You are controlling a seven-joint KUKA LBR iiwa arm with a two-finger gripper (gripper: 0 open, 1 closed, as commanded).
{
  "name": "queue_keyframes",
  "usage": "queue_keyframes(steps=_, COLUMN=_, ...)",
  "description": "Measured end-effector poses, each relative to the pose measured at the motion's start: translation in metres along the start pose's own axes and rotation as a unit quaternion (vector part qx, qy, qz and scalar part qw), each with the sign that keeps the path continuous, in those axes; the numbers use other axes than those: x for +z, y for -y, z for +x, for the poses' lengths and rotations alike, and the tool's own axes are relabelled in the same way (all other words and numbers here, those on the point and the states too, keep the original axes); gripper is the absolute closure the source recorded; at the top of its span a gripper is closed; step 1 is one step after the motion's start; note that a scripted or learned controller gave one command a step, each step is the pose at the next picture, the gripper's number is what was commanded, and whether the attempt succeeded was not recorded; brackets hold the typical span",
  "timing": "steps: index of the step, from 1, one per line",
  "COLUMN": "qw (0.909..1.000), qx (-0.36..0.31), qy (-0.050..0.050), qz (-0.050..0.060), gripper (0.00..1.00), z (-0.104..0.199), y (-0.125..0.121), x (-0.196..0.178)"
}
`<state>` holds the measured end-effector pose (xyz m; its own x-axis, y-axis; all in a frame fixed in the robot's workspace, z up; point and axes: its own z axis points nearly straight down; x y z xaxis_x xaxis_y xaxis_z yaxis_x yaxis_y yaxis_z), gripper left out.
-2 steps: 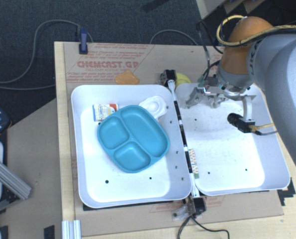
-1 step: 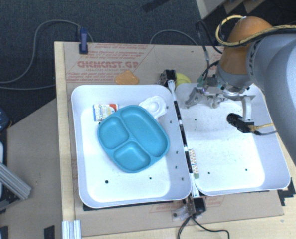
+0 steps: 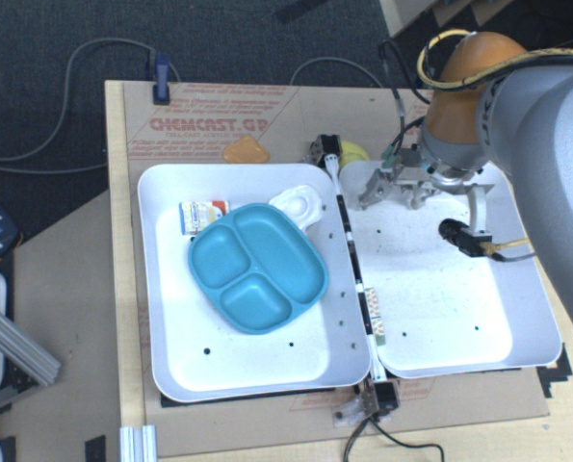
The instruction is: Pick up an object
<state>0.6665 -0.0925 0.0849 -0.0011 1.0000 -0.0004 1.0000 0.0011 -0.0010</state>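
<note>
a blue divided plate (image 3: pixel 257 267) lies tilted in the left bin (image 3: pixel 170 354), and everything else is placed from it. a small white cup (image 3: pixel 299 204) touches its upper right edge, and a small carton (image 3: pixel 201 215) with red and blue print pokes out just beyond its upper left edge. well to the plate's right, over the upper part of the right bin (image 3: pixel 459 335), hangs the hand (image 3: pixel 402 189); i cannot tell how it is set. an orange piece (image 3: pixel 247 150) lies on the worktop (image 3: pixel 132 258) above the plate.
</note>
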Motion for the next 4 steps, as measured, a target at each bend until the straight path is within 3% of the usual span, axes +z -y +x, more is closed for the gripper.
queue_keyframes(steps=1, qw=1.0, qx=0.001, qy=0.001, qz=-0.001, gripper=0.0, z=-0.023, y=0.0, x=0.0)
queue_keyframes(steps=3, qw=1.0, qx=0.0, qy=0.0, qz=0.0, gripper=0.0, z=-0.002, y=0.0, x=0.0)
queue_keyframes(steps=4, qw=1.0, qx=0.001, qy=0.0, qz=-0.002, gripper=0.0, z=-0.03, y=0.0, x=0.0)
